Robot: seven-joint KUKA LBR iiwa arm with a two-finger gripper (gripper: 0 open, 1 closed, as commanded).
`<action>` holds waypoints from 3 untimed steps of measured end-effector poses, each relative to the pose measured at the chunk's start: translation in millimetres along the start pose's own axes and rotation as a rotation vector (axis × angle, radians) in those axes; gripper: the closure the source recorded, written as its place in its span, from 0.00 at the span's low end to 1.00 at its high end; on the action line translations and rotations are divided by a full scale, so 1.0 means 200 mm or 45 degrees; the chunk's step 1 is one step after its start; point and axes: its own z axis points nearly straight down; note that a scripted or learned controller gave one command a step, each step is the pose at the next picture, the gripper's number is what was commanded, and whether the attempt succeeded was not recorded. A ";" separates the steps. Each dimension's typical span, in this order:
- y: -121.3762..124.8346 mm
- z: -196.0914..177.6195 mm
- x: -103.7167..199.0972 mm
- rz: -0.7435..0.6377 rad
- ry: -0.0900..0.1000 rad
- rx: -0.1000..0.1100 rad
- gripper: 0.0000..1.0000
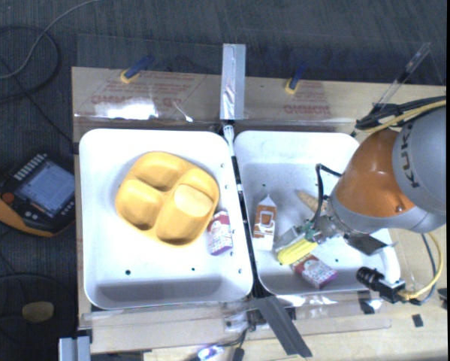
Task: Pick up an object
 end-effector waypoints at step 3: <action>0.04 -0.03 0.04 -0.117 0.026 0.029 1.00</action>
